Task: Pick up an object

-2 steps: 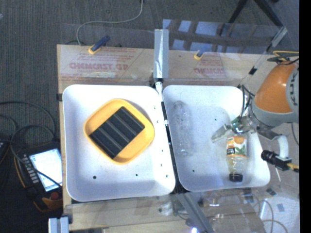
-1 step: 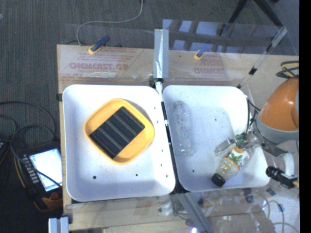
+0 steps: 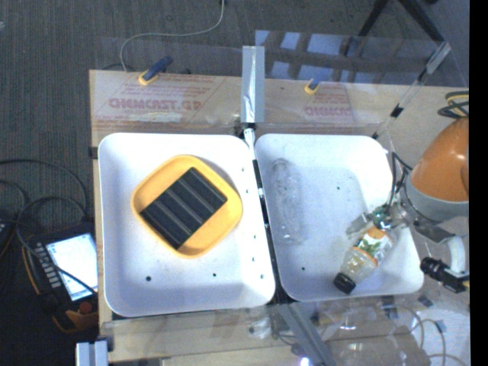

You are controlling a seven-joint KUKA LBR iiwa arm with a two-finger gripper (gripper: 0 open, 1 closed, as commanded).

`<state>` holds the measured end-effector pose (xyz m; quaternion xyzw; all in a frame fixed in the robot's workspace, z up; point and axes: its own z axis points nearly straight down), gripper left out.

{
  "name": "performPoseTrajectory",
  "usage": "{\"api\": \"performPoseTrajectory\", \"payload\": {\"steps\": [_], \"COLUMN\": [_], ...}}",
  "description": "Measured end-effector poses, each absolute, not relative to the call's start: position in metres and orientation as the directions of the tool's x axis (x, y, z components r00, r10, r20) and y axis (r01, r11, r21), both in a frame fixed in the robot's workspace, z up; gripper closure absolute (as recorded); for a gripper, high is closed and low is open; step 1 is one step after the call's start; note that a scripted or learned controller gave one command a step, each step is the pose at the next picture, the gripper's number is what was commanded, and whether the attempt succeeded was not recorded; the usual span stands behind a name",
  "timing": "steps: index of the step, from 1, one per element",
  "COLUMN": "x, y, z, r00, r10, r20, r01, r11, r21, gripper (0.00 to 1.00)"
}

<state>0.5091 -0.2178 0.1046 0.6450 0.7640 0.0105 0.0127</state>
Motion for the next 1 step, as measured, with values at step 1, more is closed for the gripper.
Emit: {"api": "performPoseTrajectory", "payload": {"steps": [1], "x": [0.5044], "y": [-0.1751], "z": [0.1945], "r00": [-0.168], "r10": [0.986], "r20": [0.000], "r01": [0.986], "r11": [0.168], "r21": [0.000], "gripper": [1.00]}}
